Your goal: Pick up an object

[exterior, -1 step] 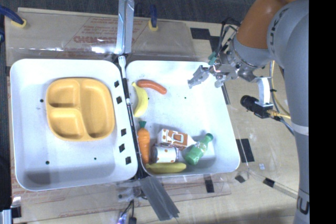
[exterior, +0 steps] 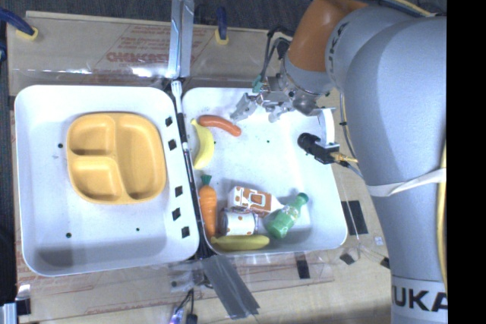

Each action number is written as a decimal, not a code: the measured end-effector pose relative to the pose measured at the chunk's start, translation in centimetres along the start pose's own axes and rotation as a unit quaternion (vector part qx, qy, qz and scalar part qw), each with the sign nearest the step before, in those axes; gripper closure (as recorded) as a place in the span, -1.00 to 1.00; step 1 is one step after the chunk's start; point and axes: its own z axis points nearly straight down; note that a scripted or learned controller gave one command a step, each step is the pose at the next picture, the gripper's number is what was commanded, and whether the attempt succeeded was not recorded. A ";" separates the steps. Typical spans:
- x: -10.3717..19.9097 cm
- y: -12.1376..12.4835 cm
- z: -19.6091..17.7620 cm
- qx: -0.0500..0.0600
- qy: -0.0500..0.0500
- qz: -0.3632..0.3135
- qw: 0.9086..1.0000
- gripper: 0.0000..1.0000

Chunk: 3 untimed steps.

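Nothing picked yet: end effector (exterior: pixel 257 105) spread open, empty, poised above right bin (exterior: pixel 326 186) near sausage (exterior: pixel 219 124); grasp and lift remaining.

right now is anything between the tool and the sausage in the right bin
Nothing visible stands between them. The tool hangs over the upper part of the right bin, and the sausage lies just to its lower left on bare bin floor. The banana sits beyond the sausage, against the left wall.
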 end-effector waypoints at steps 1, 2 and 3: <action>3.9 0.5 3.8 0.000 0.000 -0.078 0.997 -1.00; 4.0 0.4 2.8 0.003 0.001 -0.080 0.997 1.00; 6.3 -2.6 -6.3 -0.001 0.000 -0.094 0.996 1.00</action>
